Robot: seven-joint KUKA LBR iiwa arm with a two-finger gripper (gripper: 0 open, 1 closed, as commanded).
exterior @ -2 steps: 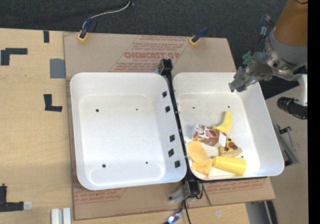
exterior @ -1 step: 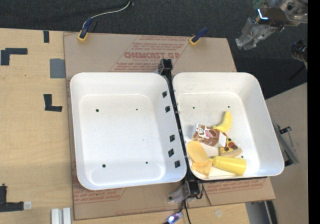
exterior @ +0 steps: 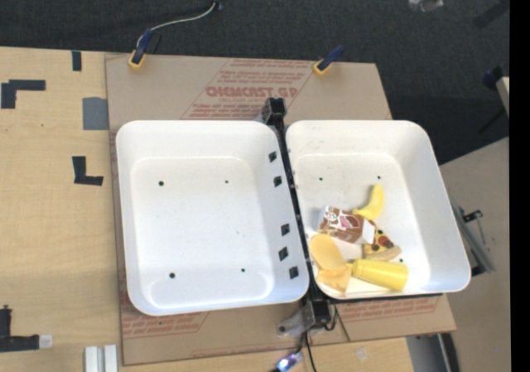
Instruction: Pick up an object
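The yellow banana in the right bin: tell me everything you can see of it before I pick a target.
The banana is small, bright yellow and smooth, likely a plastic toy. It is slightly curved and lies flat and slanted in the right bin, its narrow tip pointing up and away from the pile. Its lower end meets the brown and white packet, apparently touching it. The upper part lies on bare white floor, apart from the other yellow pieces nearer the front.
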